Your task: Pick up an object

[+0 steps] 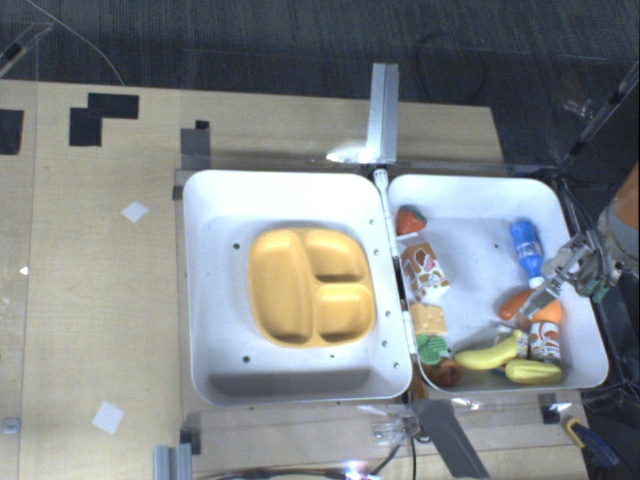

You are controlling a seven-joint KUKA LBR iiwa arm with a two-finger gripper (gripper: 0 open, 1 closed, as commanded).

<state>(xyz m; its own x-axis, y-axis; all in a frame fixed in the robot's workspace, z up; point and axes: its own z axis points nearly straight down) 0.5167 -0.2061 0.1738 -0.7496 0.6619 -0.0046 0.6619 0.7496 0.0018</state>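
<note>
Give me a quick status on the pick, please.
End effector low in right bin, over orange item. Nothing visibly held. Blue bottle, banana close by.

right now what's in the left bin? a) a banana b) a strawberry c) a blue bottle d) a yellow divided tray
d: the yellow divided tray lies in the middle of the left bin, while the banana, blue bottle and strawberry are all in the right bin.

Rt bin (470, 193) top open; toys (500, 353) crowd bottom.
</note>
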